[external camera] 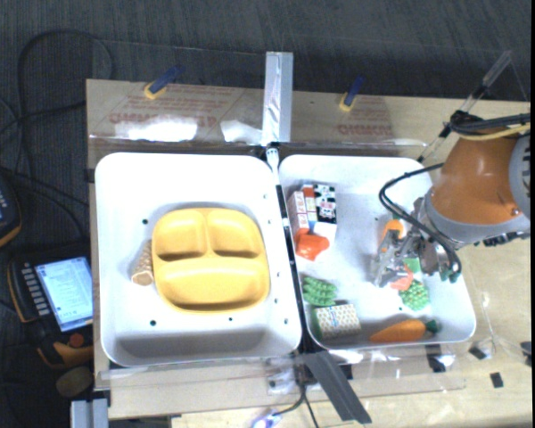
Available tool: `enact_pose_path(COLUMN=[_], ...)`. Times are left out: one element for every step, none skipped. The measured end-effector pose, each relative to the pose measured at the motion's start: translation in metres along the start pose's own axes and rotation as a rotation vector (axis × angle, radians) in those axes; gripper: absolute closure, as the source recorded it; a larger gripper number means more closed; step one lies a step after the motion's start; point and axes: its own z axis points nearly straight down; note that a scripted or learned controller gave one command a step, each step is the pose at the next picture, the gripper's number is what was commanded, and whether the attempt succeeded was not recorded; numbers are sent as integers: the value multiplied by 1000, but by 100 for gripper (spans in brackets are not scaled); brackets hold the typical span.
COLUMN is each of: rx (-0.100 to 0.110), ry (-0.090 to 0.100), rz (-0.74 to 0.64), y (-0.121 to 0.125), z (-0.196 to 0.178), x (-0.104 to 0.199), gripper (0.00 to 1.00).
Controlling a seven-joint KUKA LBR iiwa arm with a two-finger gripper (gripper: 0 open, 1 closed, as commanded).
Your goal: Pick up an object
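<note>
My gripper (395, 267) hangs low over the right side of the right bin (366, 175), below the orange wrist band (477, 184). Directly around it lie a small orange piece (392, 230), a red-and-green strawberry-like toy (414, 292) and a green bit (452, 275). The gripper's own body hides what sits beneath it. Further left in this bin are a printed box (314, 205), a red-orange toy (310, 245), a green pea pod (318, 290) and a patterned roll (337, 317). A carrot (399, 331) rests along the front wall.
The left bin (116, 328) holds a yellow divided plate (209, 257) with a tan cone (143, 264) at its left edge. A metal divider (278, 96) stands behind the bins. Black cables (401, 185) loop from the wrist over the right bin.
</note>
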Motion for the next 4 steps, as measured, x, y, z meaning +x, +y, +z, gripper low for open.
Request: enact_pose_path(rx=[0,-4,-3,-4], ry=[1,7,0,2], rz=[0,27,31,94], y=[0,22,1,29], z=[0,11,10,11], x=[0,-20,26,-22], gripper=[0,0,0,0])
